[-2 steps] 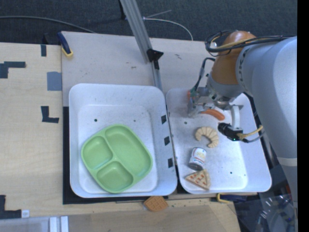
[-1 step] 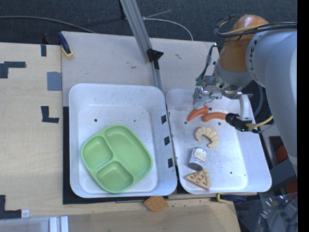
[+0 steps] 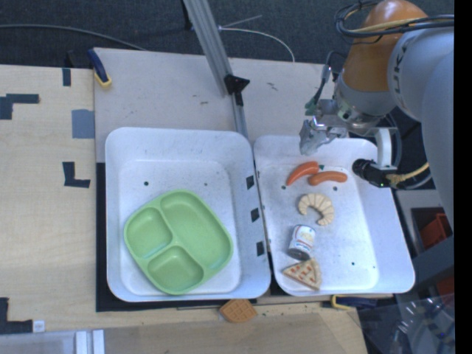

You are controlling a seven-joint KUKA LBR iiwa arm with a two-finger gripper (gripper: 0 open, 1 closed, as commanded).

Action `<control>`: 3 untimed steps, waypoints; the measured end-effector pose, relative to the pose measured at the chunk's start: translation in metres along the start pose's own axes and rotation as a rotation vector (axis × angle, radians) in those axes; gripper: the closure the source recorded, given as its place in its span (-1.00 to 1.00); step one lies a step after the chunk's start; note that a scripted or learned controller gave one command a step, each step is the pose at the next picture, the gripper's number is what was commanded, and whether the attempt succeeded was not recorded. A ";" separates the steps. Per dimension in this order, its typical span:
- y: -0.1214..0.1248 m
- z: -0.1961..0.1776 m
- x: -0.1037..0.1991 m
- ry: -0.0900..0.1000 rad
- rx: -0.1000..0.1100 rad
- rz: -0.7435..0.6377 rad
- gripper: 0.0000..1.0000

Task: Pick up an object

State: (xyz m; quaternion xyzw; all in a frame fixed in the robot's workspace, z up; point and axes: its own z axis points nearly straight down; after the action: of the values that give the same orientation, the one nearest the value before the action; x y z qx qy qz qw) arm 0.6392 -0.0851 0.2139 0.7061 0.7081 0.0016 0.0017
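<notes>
Pincer [image 3: 313, 142] above right bin [image 3: 383, 220] near carrot [image 3: 302, 172]; opening can't tell.

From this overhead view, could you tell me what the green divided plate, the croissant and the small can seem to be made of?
The green divided plate looks like moulded plastic: one even colour, soft rounded compartment walls, a dull sheen. The croissant seems a plastic or rubbery toy: uniform tan, smooth ridges, no flaky crumb. The small can looks like metal or plastic with a printed label and a pale, slightly shiny end; the view leaves that open.
</notes>
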 end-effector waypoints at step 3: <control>-0.025 -0.023 0.116 0.002 0.008 -0.005 1.00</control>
State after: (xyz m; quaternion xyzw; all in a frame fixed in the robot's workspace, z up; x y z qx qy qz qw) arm 0.6139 0.0312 0.2368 0.7044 0.7098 -0.0006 -0.0020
